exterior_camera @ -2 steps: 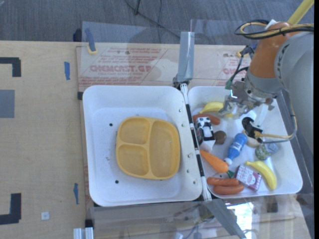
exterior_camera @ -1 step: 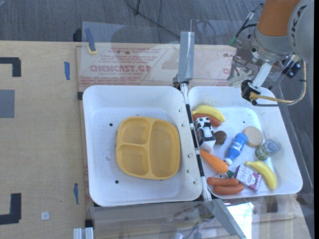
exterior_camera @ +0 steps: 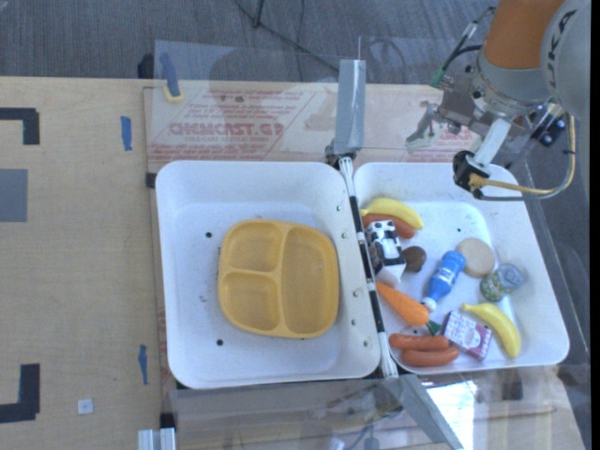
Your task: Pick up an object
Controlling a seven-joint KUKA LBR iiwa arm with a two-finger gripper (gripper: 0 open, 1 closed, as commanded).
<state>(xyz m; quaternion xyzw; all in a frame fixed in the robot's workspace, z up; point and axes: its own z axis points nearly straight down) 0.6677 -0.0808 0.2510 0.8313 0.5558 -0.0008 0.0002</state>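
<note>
Gripper (exterior_camera: 433,129) up at the far edge of the right bin (exterior_camera: 542,251), above the rim; spread of the pincer not readable from here, nothing seen held. Nearest target likely the banana (exterior_camera: 394,212) at the bin's far left corner, below and left of the gripper, well apart. Long axis roughly left-right, slightly slanted, ends curving down toward the near side

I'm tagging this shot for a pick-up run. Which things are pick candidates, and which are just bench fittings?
Candidates: bananas, carrot, blue bottle, sausages, pink carton.

Fittings: yellow divided plate, left bin, right bin, cardboard sheet.
</note>
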